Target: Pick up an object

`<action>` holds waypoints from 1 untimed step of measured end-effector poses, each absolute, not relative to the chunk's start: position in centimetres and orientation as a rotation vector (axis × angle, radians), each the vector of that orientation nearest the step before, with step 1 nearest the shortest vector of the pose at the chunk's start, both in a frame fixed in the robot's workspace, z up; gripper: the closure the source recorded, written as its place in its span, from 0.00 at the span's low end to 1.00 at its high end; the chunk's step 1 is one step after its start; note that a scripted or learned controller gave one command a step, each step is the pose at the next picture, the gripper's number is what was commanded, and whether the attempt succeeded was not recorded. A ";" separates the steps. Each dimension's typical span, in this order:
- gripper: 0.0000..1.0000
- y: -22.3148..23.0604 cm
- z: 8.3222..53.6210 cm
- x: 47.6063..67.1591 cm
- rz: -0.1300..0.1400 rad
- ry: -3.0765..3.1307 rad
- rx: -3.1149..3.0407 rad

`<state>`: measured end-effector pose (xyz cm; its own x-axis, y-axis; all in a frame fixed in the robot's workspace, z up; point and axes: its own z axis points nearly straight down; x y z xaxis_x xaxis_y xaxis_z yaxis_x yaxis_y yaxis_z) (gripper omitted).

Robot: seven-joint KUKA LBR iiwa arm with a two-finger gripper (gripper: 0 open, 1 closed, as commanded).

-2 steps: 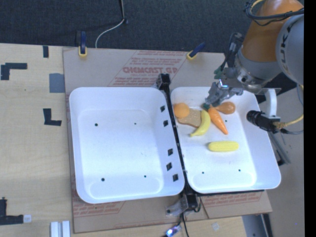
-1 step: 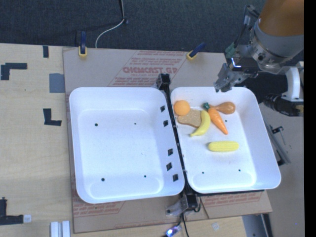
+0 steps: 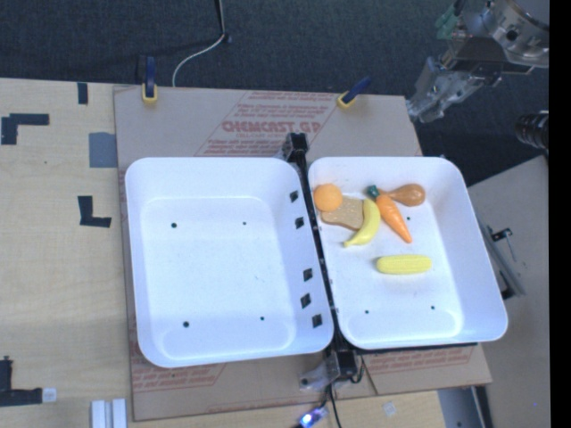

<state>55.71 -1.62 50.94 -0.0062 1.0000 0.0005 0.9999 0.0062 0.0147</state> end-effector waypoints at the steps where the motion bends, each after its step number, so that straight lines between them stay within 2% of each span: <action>1: 1.00 -2.4 36.0 53.0 -0.020 2.228 2.231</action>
